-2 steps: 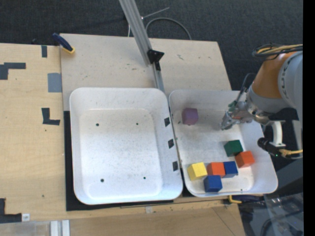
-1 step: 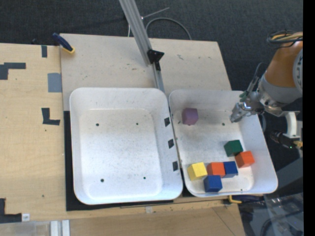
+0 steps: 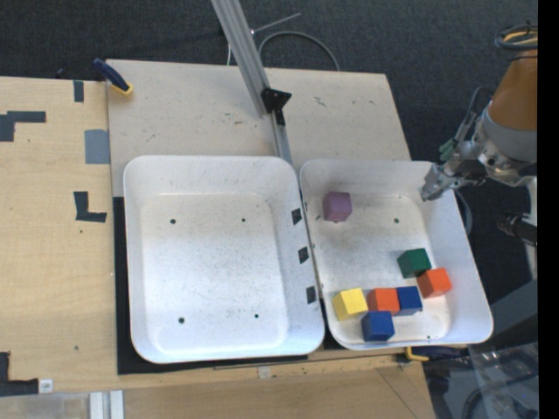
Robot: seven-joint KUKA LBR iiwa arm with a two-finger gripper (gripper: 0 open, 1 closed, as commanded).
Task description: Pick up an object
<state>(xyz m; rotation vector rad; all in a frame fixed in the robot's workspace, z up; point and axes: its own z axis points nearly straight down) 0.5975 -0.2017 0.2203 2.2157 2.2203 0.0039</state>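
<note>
Seven blocks (image 3: 384, 300) in the right bin (image 3: 463, 260), gripper (image 3: 434, 188) above its far right rim, touching no block, grip state unclear.

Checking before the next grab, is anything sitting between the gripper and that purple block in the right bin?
Nothing visible. The gripper hangs at the right bin's right rim, and bare bin floor lies between it and the purple block. The other blocks cluster at the near end.
</note>
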